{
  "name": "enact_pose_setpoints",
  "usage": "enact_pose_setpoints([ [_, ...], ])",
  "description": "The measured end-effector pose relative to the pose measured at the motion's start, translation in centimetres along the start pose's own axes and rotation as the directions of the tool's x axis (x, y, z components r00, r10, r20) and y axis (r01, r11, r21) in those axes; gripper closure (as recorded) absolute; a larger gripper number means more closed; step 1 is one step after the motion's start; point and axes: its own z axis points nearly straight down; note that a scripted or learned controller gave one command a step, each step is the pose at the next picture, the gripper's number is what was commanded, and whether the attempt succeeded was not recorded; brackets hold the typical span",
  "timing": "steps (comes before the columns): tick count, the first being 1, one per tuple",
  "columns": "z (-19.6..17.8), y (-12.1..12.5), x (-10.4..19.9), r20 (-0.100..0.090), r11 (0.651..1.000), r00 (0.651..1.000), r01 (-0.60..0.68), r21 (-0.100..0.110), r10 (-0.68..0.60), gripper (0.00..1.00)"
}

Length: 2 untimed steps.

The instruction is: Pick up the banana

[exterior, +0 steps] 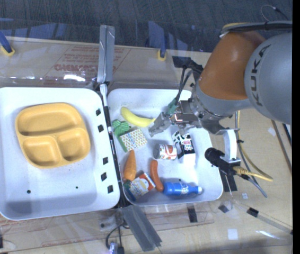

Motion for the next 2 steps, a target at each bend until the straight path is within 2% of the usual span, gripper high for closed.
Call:
enact_pose_setpoints([
  [1,6.5,8.2,3.8,0.001,0.985,0.985,0.173,-0.002,-0.173,0.0],
  [2,6.5,7.0,0.8,0.0,1.0,1.0,-0.007,0.002,0.007,0.0],
])
